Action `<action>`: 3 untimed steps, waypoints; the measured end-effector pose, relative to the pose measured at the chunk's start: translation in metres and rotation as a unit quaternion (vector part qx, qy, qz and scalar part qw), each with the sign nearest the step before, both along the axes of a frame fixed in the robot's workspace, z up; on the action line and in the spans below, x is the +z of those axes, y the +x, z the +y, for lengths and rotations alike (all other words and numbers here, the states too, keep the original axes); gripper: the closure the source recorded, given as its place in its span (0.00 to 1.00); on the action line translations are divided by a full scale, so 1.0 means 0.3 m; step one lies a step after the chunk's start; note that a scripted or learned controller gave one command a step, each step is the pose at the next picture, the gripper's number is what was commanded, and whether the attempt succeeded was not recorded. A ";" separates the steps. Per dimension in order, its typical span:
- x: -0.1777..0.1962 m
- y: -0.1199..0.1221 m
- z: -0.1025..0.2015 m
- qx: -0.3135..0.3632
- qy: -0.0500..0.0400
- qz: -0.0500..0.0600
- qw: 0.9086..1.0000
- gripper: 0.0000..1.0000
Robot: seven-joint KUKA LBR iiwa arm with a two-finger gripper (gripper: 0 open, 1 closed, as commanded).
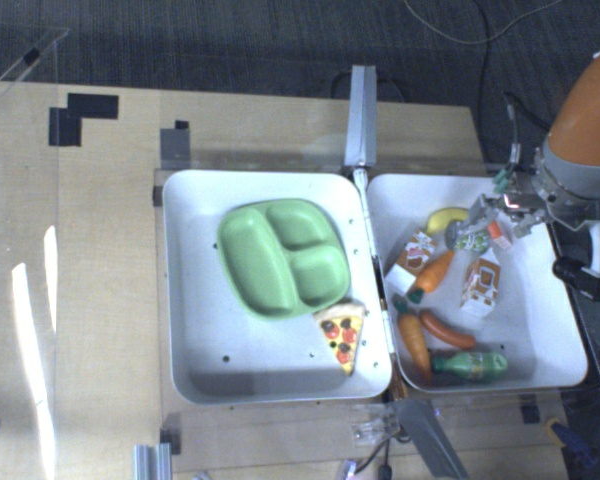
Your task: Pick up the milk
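Green bottle [467, 366] lowest, milk [481, 285] (flat) just below gripper [477, 226], finger spread unclear.

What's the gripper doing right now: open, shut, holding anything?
Gripper: over the right bin, above the milk carton; open or closed cannot be told.

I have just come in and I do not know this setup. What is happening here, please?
A grey robot arm with an orange band reaches in from the right, over the right bin. Its tool hangs near a yellow toy fruit, just above the small milk carton, which lies flat on the bin floor. Around the carton lie a carrot, a sausage and a green bottle. The left bin holds a green divided plate and a pizza slice.
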State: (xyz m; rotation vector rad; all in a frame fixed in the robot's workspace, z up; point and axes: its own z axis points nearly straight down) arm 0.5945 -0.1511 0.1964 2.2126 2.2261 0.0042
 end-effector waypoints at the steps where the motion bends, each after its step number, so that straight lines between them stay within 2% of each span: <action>1: -0.336 -0.044 -0.164 0.044 -0.001 -0.002 0.999 0.00; 2: -0.297 -0.037 -0.163 0.044 -0.001 -0.005 0.999 1.00; 3: -0.054 0.073 0.122 0.018 0.000 -0.002 1.000 1.00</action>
